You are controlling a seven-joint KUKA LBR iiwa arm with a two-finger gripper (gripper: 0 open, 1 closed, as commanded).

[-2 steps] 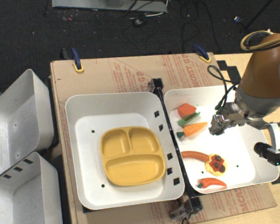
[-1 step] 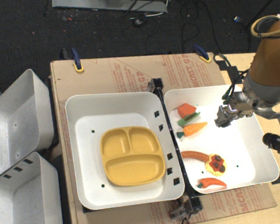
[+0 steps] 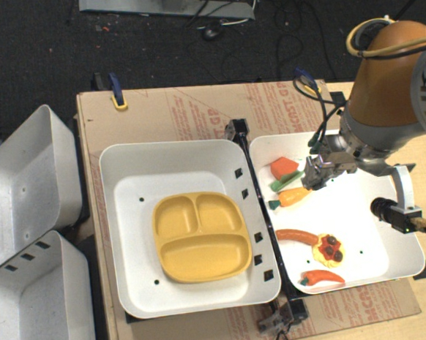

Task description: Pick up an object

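Orange carrot [image 3: 294, 196] with a green top lies in the right bin [image 3: 404, 260], near the divider, long axis roughly left-to-right with a slight upward tilt toward the right. Gripper [image 3: 315, 177] sits just above the carrot's right end, touching or nearly so; from this slanted view I cannot tell whether the fingers are spread or closed, and nothing is plainly seen between them.

Relation that matters: the carrot extends left and a little below the fingertips, so the tool is at its tip, not its middle. My judgement: a grasp from here would catch only the end unless the tool shifts left along the axis.

Right bin also holds:
- red-orange wedge with green strip [image 3: 285, 169], just above the carrot, just left of the gripper
- sausage [image 3: 297, 234], lying lengthwise left-right
- yellow piece with red dots [image 3: 329, 249], touching the sausage's right end
- red chilli pepper [image 3: 323, 277], near the front wall

Left bin [image 3: 122, 231] holds a yellow divided plate [image 3: 201, 237] (three compartments, nothing in them), lying flat.
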